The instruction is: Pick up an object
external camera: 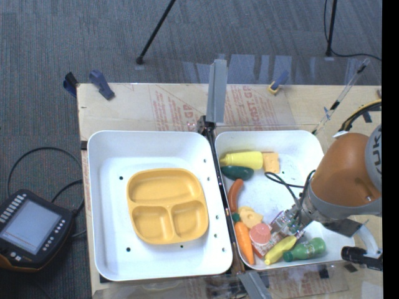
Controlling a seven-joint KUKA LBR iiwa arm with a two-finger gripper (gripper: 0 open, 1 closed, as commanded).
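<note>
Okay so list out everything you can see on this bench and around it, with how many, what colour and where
Bins: 2, white, side by side on the bench.
Divided plate: 1, yellow, in the left bin.
Squeeze bottle: 1, yellow, lying at the back of the right bin.
Tan block: 1, beside that bottle.
Dark green vegetable: 1, under the bottle.
Carrots: 2, orange, along the right bin's left side.
Pink-capped jar: 1, front of the right bin.
Green bottle: 1, front right corner.
Yellow banana-like piece: 1, beside the green bottle.
Handheld screen pendant: 1, dark, on the floor at left.
Clamps: 2, blue, bench's back left.
Arm: 1, orange and grey, over the right bin.
Gripper: 1, low among the front items.
</note>
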